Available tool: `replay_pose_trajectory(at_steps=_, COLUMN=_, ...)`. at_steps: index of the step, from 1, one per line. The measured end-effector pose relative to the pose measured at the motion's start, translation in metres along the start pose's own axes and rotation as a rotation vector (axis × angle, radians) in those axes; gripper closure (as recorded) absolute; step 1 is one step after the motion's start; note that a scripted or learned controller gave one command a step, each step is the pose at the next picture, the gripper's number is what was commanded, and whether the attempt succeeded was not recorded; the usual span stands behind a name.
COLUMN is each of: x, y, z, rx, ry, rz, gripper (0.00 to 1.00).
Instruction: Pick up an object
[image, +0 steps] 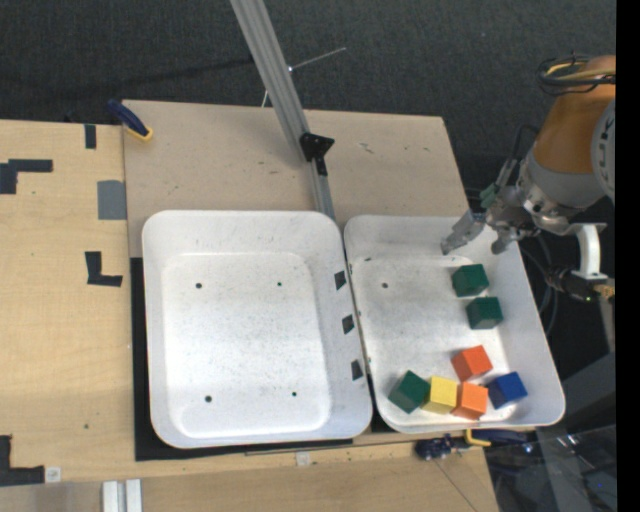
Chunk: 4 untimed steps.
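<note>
Green block (469, 279) below spread jaws (479, 236), no readable writing

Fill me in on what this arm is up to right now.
The gripper hangs over the far end of the right bin, open and holding nothing. Just below it sit two dark green blocks. More blocks, orange, yellow, blue and green, are clustered at the bin's near corner. Nothing is picked up yet.

Single fixed camera above bench (250, 150), looking down at slant, taking in both bins (245, 225) whole
</note>
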<state>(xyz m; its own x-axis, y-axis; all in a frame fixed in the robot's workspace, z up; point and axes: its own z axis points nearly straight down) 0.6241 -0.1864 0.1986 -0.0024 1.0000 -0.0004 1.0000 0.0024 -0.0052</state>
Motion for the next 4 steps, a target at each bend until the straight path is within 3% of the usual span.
replay_pose_trajectory(at_steps=1, x=-0.005, y=-0.009, z=0.059, rx=0.003, ry=0.001, rz=0.002, gripper=0.00)
replay_pose_trajectory(at_steps=2, x=-0.007, y=-0.002, z=0.079, rx=-0.025, ry=-0.008, rz=0.001, gripper=0.00)
replay_pose_trajectory(at_steps=3, x=-0.007, y=-0.002, z=0.071, rx=-0.025, ry=-0.010, rz=-0.001, gripper=1.00)
replay_pose_trajectory(at_steps=4, x=-0.012, y=0.001, z=0.009, rx=-0.010, ry=-0.002, rz=0.001, gripper=1.00)
